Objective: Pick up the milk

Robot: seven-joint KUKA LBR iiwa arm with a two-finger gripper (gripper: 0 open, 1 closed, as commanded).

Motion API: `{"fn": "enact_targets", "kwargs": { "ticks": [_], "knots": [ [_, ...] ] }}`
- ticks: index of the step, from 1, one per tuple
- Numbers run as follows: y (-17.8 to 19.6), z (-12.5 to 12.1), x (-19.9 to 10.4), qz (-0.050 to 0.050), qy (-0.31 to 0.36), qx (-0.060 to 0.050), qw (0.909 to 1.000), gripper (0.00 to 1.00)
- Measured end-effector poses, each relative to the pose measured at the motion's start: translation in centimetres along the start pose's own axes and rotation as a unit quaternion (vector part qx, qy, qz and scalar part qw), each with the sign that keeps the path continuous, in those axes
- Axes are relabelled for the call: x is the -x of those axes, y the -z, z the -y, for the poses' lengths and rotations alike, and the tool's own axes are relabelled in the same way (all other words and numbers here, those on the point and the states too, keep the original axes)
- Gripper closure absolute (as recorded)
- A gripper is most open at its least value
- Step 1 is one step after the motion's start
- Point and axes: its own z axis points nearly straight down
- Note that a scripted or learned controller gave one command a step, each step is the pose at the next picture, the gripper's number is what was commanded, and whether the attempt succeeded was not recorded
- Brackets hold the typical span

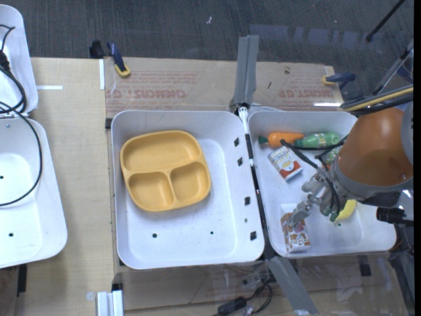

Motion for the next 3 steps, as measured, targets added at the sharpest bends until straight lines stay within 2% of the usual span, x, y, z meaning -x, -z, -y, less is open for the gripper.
{"fn": "enact_targets", "kwargs": {
  "ticks": [1, 2, 3],
  "knots": [
    [0.4, 0.2, -1.0, -0.012, -0.044, -0.009, 0.9989, 0.0],
    [-0.2, 0.1, -1.2, -0.013, -0.108, -0.01, 0.994, 0.0],
    [-0.3, 2.3, 0.9, -0.014, -0.132, -0.005, 0.9912, 0.0]
  ]
}}
